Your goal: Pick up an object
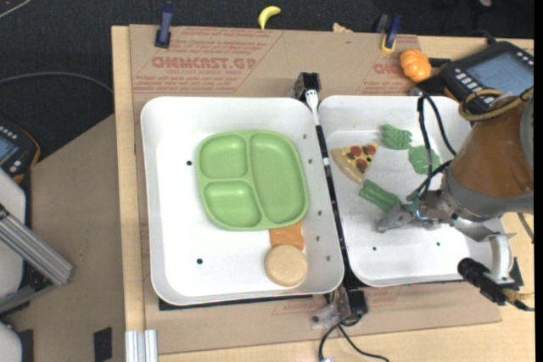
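Observation:
The right bin [399, 263] holds a pizza slice toy [355, 160] near its left wall, two green pieces [396, 136] [420, 158] toward the back, and a green block [377, 197] in the middle. My gripper [392, 221] reaches in from the right and sits low over the bin floor, just below and right of that green block. Its grey fingers [389, 224] point left and look close together, with nothing visible between them. The left bin [170, 250] holds a green divided plate [252, 180], a round tan cookie [287, 266] and an orange piece [288, 236] beneath the plate.
An orange toy [415, 64] and a handheld pendant [488, 76] lie on the cardboard behind the right bin. A yellow banana toy [268, 14] sits at the back edge. Blue clamps [164, 26] hold the board. A black cable [428, 131] loops over the right bin.

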